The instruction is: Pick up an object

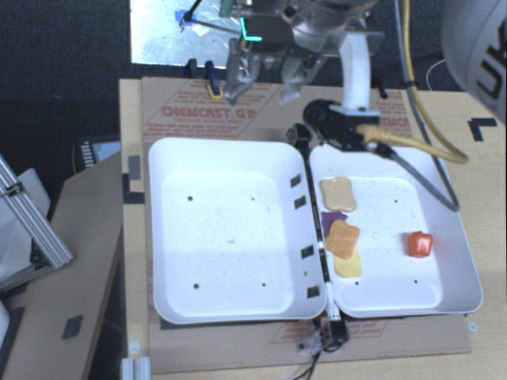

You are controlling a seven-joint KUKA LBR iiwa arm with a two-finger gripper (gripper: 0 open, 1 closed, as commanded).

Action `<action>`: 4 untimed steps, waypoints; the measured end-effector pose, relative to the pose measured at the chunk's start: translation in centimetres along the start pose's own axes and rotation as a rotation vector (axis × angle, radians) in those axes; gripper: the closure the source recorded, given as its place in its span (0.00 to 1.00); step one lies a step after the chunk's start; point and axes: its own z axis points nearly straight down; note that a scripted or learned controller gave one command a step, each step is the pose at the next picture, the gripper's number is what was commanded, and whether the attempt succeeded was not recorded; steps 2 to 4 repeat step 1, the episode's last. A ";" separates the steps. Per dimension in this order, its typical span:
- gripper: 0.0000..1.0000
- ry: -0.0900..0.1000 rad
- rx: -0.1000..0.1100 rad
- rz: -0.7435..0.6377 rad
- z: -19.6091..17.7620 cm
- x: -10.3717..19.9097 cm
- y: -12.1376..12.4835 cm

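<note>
In your right bin (444, 291) a tan bread-like piece (337, 194) lies flat by the left wall; below it a purple piece (331, 222), an orange piece (343, 239) and a yellow piece (348, 265) overlap — a red-orange block (420, 245) sits well apart.

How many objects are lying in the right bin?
5: tan piece, purple piece, orange piece and yellow piece clustered by the divider; red object apart. Overlaps may hide more.
</note>
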 end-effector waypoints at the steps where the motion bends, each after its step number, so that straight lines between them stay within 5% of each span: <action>1: 1.00 0.002 -0.002 -0.003 -1.2 0.1 0.0; 4: 1.00 0.002 -0.002 -0.003 -1.2 0.1 0.0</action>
